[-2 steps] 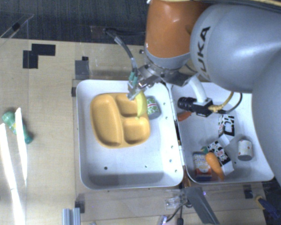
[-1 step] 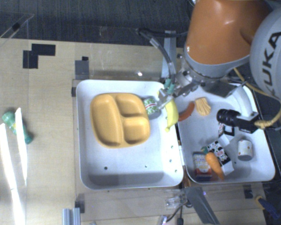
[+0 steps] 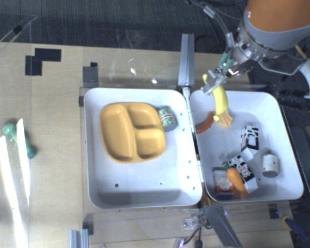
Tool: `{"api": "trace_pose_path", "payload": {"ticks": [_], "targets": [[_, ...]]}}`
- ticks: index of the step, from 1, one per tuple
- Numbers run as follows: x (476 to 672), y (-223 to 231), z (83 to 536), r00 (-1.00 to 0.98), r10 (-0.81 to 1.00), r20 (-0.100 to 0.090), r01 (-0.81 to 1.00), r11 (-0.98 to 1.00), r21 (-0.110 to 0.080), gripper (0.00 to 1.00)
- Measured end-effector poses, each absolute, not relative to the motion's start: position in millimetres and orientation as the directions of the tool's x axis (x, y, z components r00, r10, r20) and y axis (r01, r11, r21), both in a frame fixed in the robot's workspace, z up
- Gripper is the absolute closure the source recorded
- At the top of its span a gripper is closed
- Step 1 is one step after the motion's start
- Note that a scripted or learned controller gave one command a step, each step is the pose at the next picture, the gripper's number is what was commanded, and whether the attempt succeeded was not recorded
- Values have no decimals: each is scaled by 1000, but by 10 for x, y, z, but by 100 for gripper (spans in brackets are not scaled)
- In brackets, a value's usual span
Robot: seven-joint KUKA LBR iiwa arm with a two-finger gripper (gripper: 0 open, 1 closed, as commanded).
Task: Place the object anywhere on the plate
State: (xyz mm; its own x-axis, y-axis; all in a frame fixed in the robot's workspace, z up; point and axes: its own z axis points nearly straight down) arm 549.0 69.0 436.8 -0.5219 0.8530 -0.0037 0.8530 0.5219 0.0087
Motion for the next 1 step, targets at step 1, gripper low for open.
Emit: {"api": "trace_pose_path", "payload": {"ticks": [1], "targets": [[5016,1011,3173,-595,804,-2,804,595,5,100]]}}
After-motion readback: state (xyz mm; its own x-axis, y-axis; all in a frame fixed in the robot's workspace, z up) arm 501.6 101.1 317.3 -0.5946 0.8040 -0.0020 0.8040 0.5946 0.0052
